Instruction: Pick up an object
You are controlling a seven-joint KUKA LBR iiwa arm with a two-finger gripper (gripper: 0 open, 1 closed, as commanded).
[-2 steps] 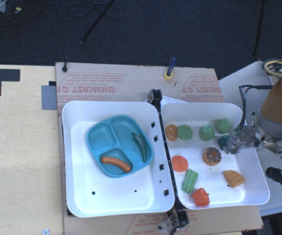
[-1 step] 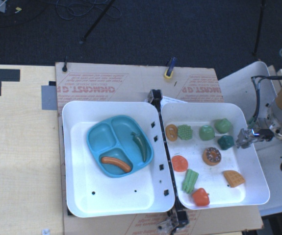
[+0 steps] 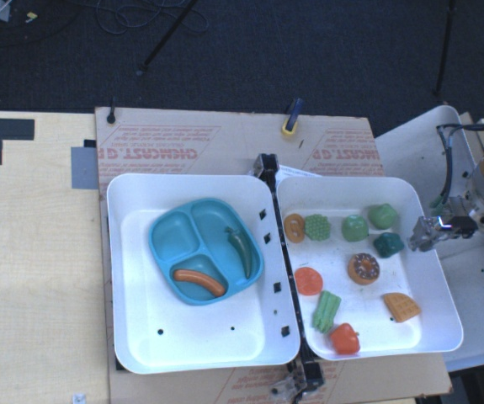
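Two shallow white bins sit side by side on the bench, on a sheet of brown cardboard.

The left bin holds a blue divided plate. A brown sausage lies in the plate's near compartment, and a thin green bean lies in its right compartment.

The right bin holds the loose toy food. Along its far side, from left to right, lie an orange slice, a bumpy green piece, a small green ball and a rounder green piece. Just below that last one, close to the right wall, lies a dark green piece. Near the middle sits a doughnut with dark icing. A red disc lies by the left wall, with a green ridged piece below it and a red pepper near the front edge. An orange wedge lies toward the right front.

The end effector is outside the right bin, just past its right wall, level with the dark green piece. Nothing can be seen in its grasp; whether it is released or clenched cannot be told. Cables loop above it. A yellow and blue clamp grips the cardboard's far edge.
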